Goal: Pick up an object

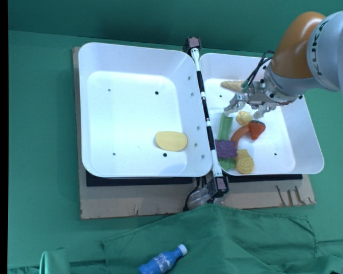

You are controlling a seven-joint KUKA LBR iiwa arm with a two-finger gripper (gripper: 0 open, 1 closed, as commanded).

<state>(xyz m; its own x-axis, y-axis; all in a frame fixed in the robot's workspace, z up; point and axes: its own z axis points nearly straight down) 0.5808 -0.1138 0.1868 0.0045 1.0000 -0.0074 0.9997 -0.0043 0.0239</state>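
Observation:
My gripper (246, 107) hangs over the right bin (300, 147), near its middle, open with its fingers spread. Just below the fingertips lies a small yellow piece (243, 117); nothing sits between the fingers. A yellow-orange cone (232, 85) lies behind the gripper. In front of it are a green stick (225, 126), an orange and red piece (249, 131), a purple block (226, 148), a green leafy piece (227, 164) and a yellow corn cob (245, 163). A flat yellow oval (171, 141) rests in the left bin (103, 67).
A black and white divider rail (202, 99) runs between the two bins. Green cloth (217, 238) covers the bench in front, with a blue bottle (162, 260) lying on it. Brown cardboard (131, 207) sticks out under the bins.

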